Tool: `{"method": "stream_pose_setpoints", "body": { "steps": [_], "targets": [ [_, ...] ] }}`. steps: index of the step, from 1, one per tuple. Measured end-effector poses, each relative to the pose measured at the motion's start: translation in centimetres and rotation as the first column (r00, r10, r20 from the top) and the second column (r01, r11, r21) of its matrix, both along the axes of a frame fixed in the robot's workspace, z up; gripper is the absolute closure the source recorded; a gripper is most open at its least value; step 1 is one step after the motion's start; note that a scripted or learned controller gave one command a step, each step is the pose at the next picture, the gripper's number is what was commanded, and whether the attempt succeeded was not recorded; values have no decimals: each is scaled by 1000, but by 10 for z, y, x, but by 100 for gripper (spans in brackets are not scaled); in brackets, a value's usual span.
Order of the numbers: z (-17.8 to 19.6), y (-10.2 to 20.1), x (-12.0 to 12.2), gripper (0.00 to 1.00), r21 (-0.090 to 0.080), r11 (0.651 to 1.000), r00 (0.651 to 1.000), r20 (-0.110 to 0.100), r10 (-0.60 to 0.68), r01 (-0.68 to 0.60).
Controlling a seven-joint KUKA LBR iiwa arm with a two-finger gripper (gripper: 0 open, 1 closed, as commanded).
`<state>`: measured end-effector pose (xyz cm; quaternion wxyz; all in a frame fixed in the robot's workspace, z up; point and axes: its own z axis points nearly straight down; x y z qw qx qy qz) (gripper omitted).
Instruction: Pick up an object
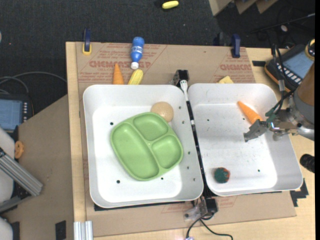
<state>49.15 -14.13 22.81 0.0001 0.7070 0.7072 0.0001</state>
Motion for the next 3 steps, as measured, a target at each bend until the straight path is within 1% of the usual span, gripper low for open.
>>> {"method": "stream_pose_setpoints", "body": {
  "steps": [1,2,3],
  "targets": [
    [-69,-88,42,0,-4,1000,1000,0,-6,6],
    [-148,-71,87,0,5,1000,1000,-1,4,-4],
    [-143,-72,141,0,3,1000,1000,3,4,-4]
  ]
}}
